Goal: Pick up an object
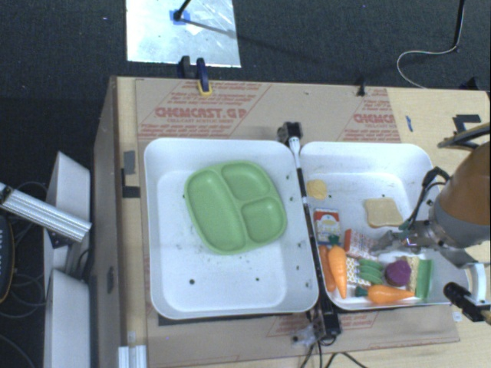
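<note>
Approach step: I have the hand (387, 242) low over the clutter at lower right of the right bin (360, 156), above the purple toy (397, 271). Its grip I cannot tell. Next: descend squarely, then close.

One camera sits high above the bench (253, 113) and looks down at a slant. It is far enough back to see both white bins (165, 228) and some dark floor beyond the bench.
</note>
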Motion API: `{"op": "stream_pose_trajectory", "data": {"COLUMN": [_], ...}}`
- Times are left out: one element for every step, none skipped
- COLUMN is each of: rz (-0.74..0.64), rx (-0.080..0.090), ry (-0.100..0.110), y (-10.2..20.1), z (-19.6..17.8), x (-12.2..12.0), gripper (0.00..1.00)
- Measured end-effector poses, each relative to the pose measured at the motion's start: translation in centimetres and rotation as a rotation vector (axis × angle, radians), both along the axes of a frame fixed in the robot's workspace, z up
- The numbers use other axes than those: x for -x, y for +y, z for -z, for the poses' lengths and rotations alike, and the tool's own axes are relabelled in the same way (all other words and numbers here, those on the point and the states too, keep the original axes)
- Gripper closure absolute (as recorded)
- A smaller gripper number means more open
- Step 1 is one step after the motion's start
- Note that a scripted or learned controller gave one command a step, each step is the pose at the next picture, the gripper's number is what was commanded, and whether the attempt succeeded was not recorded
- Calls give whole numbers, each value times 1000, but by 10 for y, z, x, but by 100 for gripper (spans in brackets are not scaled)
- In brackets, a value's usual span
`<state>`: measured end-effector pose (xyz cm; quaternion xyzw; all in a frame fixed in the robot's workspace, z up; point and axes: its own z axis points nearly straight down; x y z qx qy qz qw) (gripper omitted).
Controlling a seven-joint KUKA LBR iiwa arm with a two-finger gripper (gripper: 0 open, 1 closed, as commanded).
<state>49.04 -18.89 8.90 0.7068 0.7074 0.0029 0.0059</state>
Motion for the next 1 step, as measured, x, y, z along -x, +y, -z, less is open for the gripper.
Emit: {"op": "stream_pose_trajectory", "data": {"rz": [-3], "rx": [-4], "ry": [10], "y": [12], "z": [4], "x": [-27], "gripper": [0]}}
